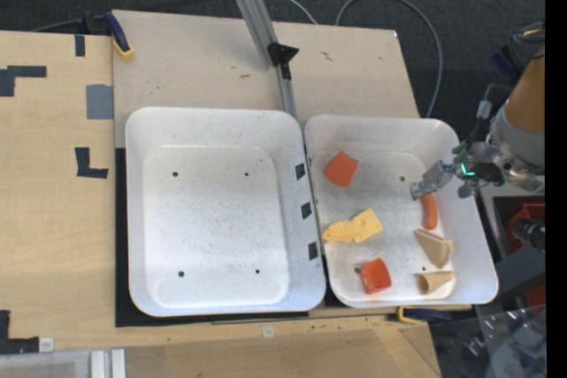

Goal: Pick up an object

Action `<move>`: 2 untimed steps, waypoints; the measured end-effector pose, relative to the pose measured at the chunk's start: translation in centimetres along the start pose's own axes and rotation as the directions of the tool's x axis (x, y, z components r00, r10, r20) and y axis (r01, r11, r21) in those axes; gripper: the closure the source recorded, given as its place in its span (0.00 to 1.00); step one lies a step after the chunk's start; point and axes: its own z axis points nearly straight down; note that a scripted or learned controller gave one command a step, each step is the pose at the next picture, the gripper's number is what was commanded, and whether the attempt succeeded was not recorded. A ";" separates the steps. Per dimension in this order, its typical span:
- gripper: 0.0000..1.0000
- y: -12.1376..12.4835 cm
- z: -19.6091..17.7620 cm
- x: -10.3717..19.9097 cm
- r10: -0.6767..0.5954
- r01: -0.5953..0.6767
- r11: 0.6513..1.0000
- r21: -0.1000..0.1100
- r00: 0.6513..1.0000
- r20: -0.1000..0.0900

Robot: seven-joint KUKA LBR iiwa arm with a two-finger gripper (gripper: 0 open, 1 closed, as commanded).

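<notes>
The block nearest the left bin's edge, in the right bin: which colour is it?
Yellow block; the camera view shows it plainly.

The right bin [403,130] holds six pieces. An orange cube [340,169] sits near its far left corner. A yellow chunk [353,227] lies by the left wall. A red block [376,275] rests near the front edge. An orange stick [430,211] and two tan wedges [433,247] [436,282] lie along the right side.

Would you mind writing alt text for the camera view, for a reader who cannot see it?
The end effector hangs over the right bin, just above a small orange sausage-shaped piece. That bin also holds two orange-red blocks, a yellow wedge and two tan pieces. The left bin lies beside it.
</notes>
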 end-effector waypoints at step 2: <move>0.00 0.2 6.2 0.4 -0.001 0.001 1.000 0.002 1.000 0.000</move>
